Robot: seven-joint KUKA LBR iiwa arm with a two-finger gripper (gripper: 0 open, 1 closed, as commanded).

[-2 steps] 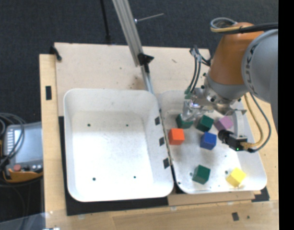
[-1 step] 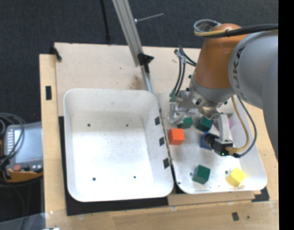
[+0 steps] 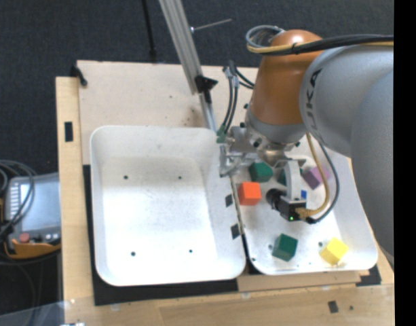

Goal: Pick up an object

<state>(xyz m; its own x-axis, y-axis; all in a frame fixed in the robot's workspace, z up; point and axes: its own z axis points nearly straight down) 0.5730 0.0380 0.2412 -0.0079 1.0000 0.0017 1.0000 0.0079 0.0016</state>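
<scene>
Low over the right bin (image 3: 357, 202), the gripper (image 3: 258, 165) hangs above a green block (image 3: 261, 172); whether its fingers are spread I cannot tell; an orange cube (image 3: 249, 193) lies just at seven o'clock.

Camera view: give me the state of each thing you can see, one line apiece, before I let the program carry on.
Orange block: lying in the right bin, not gripped.
Green block under the wrist: in the right bin, partly hidden.
Dark green block: resting free near the front.
Yellow block: resting free at the front right.
Purple block: partly hidden behind cables.
Gripper: low over the right bin.
</scene>
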